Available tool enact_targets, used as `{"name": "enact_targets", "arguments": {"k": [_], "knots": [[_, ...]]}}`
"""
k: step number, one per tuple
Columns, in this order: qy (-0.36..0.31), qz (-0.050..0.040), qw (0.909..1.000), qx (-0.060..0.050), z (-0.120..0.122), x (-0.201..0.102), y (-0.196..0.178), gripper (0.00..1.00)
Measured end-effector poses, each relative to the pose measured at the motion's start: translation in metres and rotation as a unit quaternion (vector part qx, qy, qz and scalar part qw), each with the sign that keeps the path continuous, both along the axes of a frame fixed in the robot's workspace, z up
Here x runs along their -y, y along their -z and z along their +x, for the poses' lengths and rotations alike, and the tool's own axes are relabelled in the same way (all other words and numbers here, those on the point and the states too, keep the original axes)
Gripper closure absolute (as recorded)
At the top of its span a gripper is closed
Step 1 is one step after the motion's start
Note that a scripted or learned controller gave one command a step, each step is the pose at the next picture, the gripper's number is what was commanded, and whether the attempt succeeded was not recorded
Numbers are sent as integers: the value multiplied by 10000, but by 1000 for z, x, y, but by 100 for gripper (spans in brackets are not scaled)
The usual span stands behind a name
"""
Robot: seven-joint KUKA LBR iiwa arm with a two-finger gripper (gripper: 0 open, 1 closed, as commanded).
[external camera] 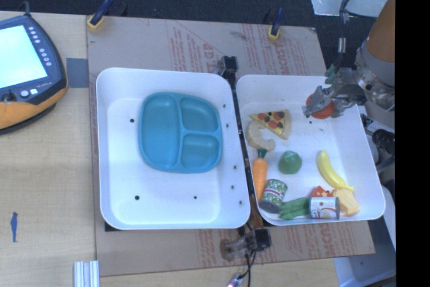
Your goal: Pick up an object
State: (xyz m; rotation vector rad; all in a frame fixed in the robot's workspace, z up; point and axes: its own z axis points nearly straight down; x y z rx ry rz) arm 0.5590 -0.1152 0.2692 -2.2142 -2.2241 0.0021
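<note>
two shallow white bins sit side by side on a wooden worktop (47,171), seen from above at a slant. at the near edge of the right bin (366,144) lies a cluster of toy food — a small green-labelled can (273,193), a green vegetable (293,208), a red and white can on its side (324,206), and a yellow banana (330,170) just above them. a carrot (260,175) lies along the bin's left wall, with a green ball-shaped item (290,162) beside it. further back are a pale curved piece (258,136) and a pizza slice (272,121), touching each other.

the left bin (114,144) holds a blue divided plate (180,132), lying flat.

the grey arm reaches in from the right, and its gripper (324,103) is over the far right part of the right bin. a red, rounded object (318,108) shows at its tips — the fingers appear closed around it, though the detail is small.

a tablet-like screen (23,64) in an orange case rests on the worktop at far left.
</note>
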Motion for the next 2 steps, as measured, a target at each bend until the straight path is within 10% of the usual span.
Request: {"name": "enact_targets", "arguments": {"k": [2], "knots": [[-11, -13, 10000, -6, -83, -146, -3, 100]]}}
